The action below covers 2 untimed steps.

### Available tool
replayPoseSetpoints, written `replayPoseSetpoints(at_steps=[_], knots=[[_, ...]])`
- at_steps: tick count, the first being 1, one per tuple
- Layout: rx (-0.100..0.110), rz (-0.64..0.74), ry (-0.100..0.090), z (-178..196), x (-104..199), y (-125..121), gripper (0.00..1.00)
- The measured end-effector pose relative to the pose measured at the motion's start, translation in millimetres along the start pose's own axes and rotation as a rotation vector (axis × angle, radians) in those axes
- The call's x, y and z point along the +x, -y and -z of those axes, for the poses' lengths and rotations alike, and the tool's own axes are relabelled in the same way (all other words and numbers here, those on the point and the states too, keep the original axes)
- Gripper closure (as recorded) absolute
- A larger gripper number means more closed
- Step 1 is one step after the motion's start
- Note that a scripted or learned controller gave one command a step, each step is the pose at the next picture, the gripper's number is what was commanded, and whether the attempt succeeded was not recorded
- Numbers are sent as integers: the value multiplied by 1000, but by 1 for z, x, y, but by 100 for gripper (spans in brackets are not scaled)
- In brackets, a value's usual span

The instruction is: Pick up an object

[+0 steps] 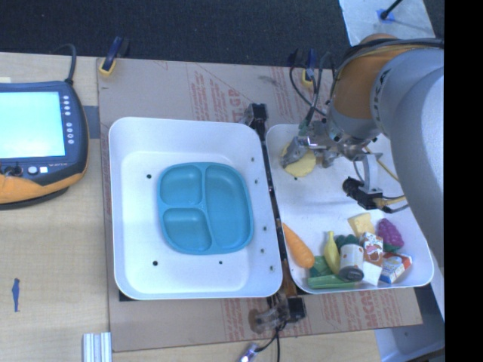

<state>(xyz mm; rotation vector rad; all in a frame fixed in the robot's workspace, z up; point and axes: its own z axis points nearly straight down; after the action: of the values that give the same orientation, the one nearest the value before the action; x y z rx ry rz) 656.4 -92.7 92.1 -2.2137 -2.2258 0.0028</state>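
At far left, a grey handheld control pendant with a pale lit screen [34, 130] rests on the wooden bench [53, 277], its orange underside showing below. A sheet of brown printed cardboard [189, 89] lies under both bins.

Left bin: a shallow white rectangular plastic bin [128, 270] holds a light-blue plastic plate with three compartments [204, 207], lying flat near the bin's middle.

On the divide between the bins, an orange toy carrot [297, 246] lies against the left wall of the shallow white right-hand bin [324, 202].

Right bin, near corner: a cluster of toy foods sits packed together. It includes a yellow banana-shaped piece [330, 249], a green bean-like piece [328, 281], a small cylindrical can with a pale label [351, 260], a pale yellow wedge [361, 223], a purple bunch [390, 232], and a small red, white and blue carton [392, 267].

Right bin, far left corner: my gripper [309, 146] reaches down from my grey arm with its orange band [362, 81]. A pale yellow rounded toy piece [299, 161] sits at my fingertips, touching them and close to the bin's far wall. I cannot tell whether my jaws are released or clenched, nor whether the yellow piece is between them or just beside them.
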Motion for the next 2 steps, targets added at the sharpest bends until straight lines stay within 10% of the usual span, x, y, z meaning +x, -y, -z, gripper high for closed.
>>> replayPoseSetpoints(at_steps=[2], knots=[[0, -2, 0, 0, -3, 0, 0]])
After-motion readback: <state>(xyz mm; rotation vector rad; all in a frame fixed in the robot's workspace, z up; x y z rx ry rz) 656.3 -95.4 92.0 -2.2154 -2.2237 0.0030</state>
